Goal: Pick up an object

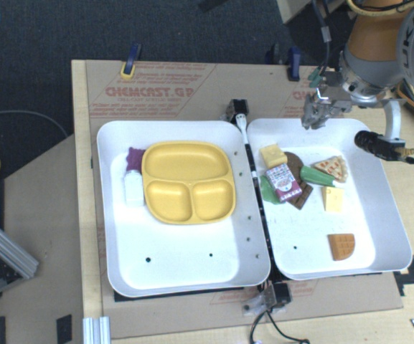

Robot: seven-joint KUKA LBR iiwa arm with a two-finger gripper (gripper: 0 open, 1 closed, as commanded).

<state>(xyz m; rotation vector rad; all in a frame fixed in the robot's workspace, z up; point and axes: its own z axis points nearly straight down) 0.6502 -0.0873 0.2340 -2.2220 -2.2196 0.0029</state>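
"CHEMCAST" lettering (149,90) on bench board (192,77)

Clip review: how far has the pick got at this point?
Nothing looks picked yet. The claw hangs over the back edge of the right bin, with no item visible between its tips. The toy food lies in that bin: pizza slice, waffle, cheese block and the purple carton. The yellow tray sits in the left bin. Descent, grasp and lift all remain.
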